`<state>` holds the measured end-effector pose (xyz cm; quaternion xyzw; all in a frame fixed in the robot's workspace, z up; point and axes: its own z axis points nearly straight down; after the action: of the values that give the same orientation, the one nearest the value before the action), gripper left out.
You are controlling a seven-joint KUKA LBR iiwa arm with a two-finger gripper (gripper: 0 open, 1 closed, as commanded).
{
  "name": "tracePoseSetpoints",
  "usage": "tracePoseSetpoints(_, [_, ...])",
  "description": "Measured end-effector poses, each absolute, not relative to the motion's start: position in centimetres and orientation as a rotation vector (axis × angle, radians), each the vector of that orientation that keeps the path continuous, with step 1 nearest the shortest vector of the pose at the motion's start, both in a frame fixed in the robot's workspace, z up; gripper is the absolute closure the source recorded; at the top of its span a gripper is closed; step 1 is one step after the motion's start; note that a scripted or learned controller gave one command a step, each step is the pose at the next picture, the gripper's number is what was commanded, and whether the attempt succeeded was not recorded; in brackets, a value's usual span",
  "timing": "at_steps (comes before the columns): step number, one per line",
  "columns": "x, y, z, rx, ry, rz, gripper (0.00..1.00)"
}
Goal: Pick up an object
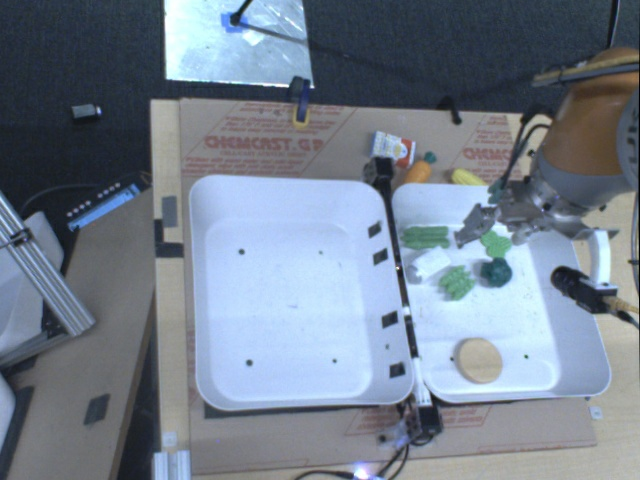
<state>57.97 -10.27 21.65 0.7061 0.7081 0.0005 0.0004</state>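
In the right bin (570,368) lie several small objects: a dark green long piece (425,236), a white piece (432,263), a light green bumpy piece (457,283), a teal piece (496,272), a bright green piece (496,242) and a round wooden disc (479,360). My gripper (497,230) hangs low over the bin's upper part, open. Its fingers stand on either side of the bright green piece, and the teal piece lies just below. Whether the fingers touch the green piece is unclear.
The left bin (290,288) stands beside the right one, with a black hinged divider (395,278) between them. Behind the bins lie an orange toy (418,171), a yellow toy (466,178) and a white-red item (392,148). A black cable fitting (580,288) hangs off the arm.
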Motion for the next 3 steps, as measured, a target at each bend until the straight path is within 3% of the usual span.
tracePoseSetpoints(1, [58.2, -18.3, 9.6, 2.224, 2.217, -0.002, 0.0])
tracePoseSetpoints(2, [63.2, -19.8, 8.6, 2.211, 2.222, 0.006, 0.0])
tracePoseSetpoints(3, [63.1, -19.8, 9.7, 2.21, 2.223, 0.006, 1.0])
